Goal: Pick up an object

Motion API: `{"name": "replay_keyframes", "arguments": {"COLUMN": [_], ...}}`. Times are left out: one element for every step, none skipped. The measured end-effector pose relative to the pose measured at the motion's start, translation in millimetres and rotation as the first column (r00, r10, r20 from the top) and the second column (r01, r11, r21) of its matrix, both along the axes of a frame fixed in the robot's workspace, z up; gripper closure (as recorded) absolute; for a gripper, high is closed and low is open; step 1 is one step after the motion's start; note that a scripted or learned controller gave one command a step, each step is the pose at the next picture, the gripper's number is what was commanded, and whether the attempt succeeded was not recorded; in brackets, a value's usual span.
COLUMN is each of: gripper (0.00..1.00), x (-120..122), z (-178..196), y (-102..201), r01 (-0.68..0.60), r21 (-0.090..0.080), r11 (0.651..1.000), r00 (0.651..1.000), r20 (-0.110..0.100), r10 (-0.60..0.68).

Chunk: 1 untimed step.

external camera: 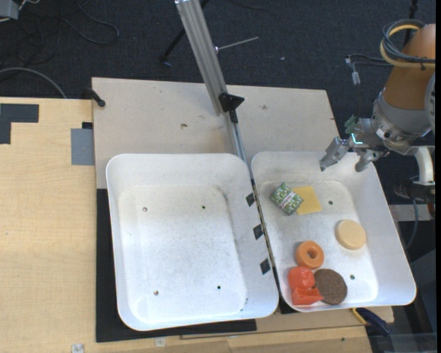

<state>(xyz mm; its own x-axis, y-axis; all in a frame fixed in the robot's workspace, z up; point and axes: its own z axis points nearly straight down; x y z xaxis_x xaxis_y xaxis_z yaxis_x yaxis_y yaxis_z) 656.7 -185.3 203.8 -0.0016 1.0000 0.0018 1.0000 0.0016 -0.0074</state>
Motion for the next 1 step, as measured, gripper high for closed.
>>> {"name": "replay_keyframes", "arguments": {"gripper": [0.00], "x": [1.1], "z": [3.1], "y": [0.3], "r01": [-0.003], "r21": [-0.002], "r11": [1.000], "r00": [1.000], "r20": [0.004], "r10": [0.003]}}
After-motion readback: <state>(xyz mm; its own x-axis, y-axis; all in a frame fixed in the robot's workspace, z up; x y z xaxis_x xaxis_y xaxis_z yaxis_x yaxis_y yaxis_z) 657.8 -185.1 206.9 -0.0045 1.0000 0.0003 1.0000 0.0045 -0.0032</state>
